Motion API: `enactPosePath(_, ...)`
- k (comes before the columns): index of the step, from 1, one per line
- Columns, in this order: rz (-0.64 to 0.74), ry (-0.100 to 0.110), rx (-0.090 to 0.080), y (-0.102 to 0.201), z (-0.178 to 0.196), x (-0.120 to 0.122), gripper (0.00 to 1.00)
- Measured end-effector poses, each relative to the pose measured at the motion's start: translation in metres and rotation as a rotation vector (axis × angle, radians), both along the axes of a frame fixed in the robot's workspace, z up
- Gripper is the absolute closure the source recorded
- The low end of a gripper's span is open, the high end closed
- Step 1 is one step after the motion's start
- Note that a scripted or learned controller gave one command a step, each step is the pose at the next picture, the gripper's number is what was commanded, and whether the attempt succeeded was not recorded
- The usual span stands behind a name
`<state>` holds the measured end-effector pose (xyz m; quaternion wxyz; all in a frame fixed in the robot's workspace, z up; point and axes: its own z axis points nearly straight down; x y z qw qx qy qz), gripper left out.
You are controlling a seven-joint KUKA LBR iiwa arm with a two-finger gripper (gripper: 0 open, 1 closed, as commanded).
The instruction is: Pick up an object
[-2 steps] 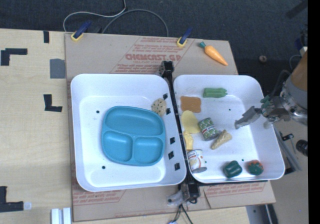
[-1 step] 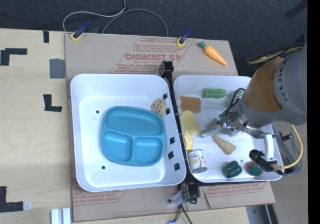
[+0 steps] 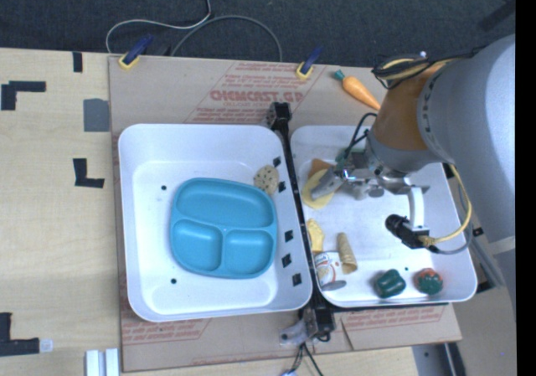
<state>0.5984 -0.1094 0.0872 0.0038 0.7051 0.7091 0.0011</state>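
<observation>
Grey arm with an orange band (image 3: 402,115) reaching in from the right, wrist low over the right shallow white bin (image 3: 444,278). Two-finger gripper (image 3: 352,180) down near the bin's upper left, just beside a yellow banana-like piece (image 3: 318,188) with an orange-brown chunk (image 3: 320,168) at its top. Jaw state: cannot tell, tips too small and blurred against the metal wrist parts. Cannot tell either whether touching the yellow piece or merely hovering next to it; nothing seen between the tips.

Elsewhere in the same bin: small yellow item (image 3: 315,234) against the left wall, tan cylinder (image 3: 346,252) near it, small red-and-white can (image 3: 327,268) at the lower left, dark green round object (image 3: 389,283) and a green-and-red one (image 3: 430,281) along the lower edge. Upper right of this bin hidden under the arm.

In the left white bin (image 3: 134,148): blue three-compartment plastic tray (image 3: 223,228) and a speckled beige cookie-like disc (image 3: 266,177) near the divider. Orange carrot toy (image 3: 358,90) outside the bins, on the board above.
</observation>
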Motion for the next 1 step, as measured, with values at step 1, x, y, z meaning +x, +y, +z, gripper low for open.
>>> enactPosePath(1,-0.007,0.000,0.001,0.0038,0.0001,-0.0843,0.00)
